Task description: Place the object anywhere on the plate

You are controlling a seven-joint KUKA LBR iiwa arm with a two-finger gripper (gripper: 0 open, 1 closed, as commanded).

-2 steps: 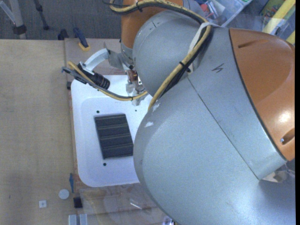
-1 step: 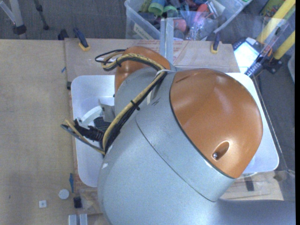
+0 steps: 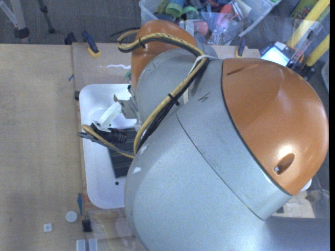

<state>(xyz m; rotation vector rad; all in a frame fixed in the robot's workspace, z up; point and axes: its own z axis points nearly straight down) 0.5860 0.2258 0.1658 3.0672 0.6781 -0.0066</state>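
A large grey robot arm (image 3: 220, 156) with a broad orange band (image 3: 272, 119) reaches in from the right and takes up most of the view, covering most of the two-bin area. To its left, part of a shallow white bin (image 3: 93, 109) stands clear of it, resting on a pale wooden tabletop (image 3: 36, 140). A yellow cable (image 3: 157, 114) runs along the arm's casing and down toward the bin. The wrist end dips into the bin beneath the arm's bulk, and the arm's body hides the jaws, so it cannot be told whether they are wide, narrow or holding anything. On the bin floor, just at the arm's lower edge, lies a dark flat shape (image 3: 121, 163); it cannot be told whether this is the task's object or part of the robot. A tiny dark speck (image 3: 117, 182) sits on the white floor just below it. The arm conceals the rest of the bins, so the place of the object and of the plate cannot be told. On the tabletop near the bin's lower left corner lie a small grey disc (image 3: 70, 216) and a small white square (image 3: 47, 226). Beyond the tabletop, at the top, stands a clear plastic tub (image 3: 157, 1) filled with colourful toys.
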